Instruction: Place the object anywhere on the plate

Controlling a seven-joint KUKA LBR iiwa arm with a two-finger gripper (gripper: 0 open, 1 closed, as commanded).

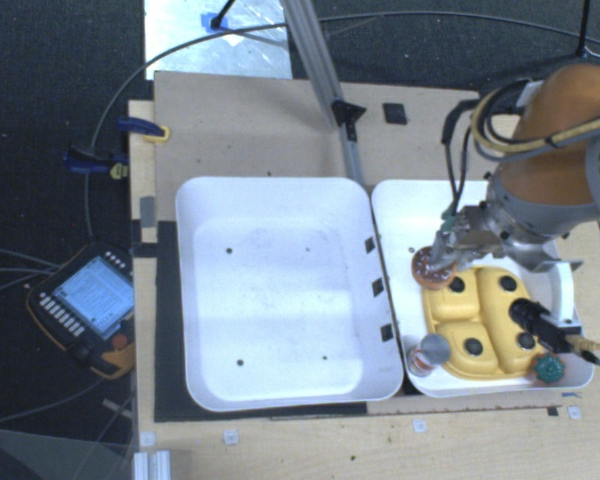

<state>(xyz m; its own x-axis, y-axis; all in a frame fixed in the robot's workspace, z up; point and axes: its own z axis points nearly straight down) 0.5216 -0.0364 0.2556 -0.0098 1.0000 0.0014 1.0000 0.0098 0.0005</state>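
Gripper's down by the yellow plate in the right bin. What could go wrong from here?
1. The gripper sits at the yellow compartmented plate's upper-left edge, over a small brown round object; a release could miss the plate.
2. The small grey ball-like object crowds the plate's lower-left corner and could get knocked.

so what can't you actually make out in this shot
- Gripper, camera view: blurred and small against the brown object; whether it holds that object cannot be told.
- Yellow plate, camera view: its upper right part is hidden under the arm.
- Grey round item and green item by the plate: too small to identify.
- Right bin: its right side is covered by the arm.
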